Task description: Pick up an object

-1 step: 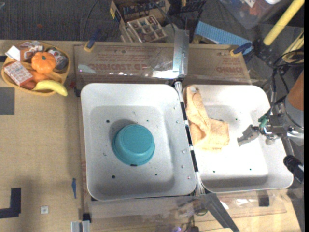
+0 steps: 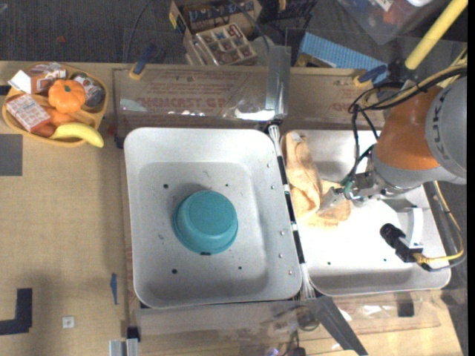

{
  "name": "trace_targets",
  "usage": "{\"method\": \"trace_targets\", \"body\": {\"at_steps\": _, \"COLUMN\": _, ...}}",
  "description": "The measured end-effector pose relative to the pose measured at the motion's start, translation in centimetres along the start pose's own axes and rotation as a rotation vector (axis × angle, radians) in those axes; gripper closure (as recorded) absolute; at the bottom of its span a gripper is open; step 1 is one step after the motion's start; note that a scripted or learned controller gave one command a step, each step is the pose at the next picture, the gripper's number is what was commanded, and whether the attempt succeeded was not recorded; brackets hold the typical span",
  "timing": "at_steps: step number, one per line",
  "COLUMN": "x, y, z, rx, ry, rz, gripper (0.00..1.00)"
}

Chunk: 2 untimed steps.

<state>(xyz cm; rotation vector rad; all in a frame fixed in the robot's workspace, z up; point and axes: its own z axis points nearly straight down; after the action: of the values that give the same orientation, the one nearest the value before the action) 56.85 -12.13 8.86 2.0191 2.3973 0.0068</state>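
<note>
One arm (image 2: pixel 430 136) shows partial letters "KU"; cardboard (image 2: pixel 193 99) print unreadable.

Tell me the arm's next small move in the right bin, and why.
Probably a short drop onto the tan cloth and a close. The gripper hangs at the cloth's right edge in the right bin, and nothing visibly sits between its tips.
</note>
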Motion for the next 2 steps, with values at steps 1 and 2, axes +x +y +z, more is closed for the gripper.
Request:
{"method": "trace_targets", "body": {"at_steps": 1, "x": -0.21, "y": 0.08, "z": -0.79, "rx": -0.002, "ry": 0.002, "rz": 0.005, "gripper": 1.00}}
{"method": "trace_targets", "body": {"at_steps": 2, "x": -0.22, "y": 0.07, "z": -0.79, "rx": -0.002, "ry": 0.001, "rz": 0.005, "gripper": 0.00}}
